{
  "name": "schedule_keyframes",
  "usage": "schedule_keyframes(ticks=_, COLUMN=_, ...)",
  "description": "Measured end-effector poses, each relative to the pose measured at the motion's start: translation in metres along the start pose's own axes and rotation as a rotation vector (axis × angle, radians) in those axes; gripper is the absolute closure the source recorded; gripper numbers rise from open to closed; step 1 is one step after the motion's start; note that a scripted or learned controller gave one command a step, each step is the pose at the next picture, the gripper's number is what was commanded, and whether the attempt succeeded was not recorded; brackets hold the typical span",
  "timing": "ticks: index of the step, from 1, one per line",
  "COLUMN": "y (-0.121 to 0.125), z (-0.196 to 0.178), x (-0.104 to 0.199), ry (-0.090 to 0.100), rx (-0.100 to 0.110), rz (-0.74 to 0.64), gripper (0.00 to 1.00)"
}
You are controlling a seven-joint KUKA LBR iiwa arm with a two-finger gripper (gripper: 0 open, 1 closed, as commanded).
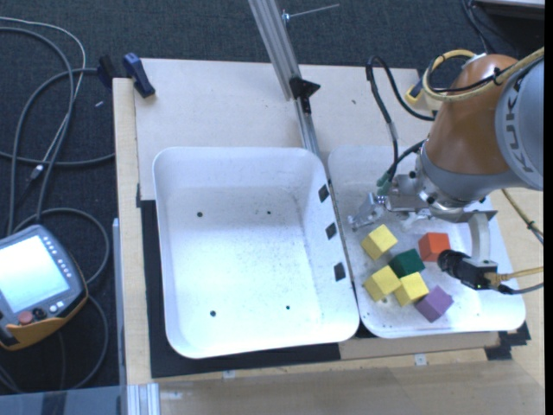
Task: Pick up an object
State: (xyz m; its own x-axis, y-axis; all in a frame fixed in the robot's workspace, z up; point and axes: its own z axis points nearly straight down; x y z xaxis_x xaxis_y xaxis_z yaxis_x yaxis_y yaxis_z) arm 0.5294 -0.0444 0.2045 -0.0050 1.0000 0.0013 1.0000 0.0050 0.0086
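Six blocks (pixel 406 275) right bin (pixel 484 318), below wrist.

We cannot see the far part of the right bin (pixel 484 322), because the arm (pixel 471 137) covers it. The arm is cut by the right edge. The pendant (pixel 34 288) is cut at left.

Even, fairly bright overhead light washes the white bins (pixel 233 180) nearly featureless left of the gripper (pixel 380 216), shadows beneath it stay soft, and the whole frame is mildly grainy.
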Motion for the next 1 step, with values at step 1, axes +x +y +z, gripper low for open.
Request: schedule_keyframes(ticks=1, y=-0.0219, z=0.0046, x=-0.0084, ry=0.000, rx=0.012, rz=0.006, gripper=0.00)
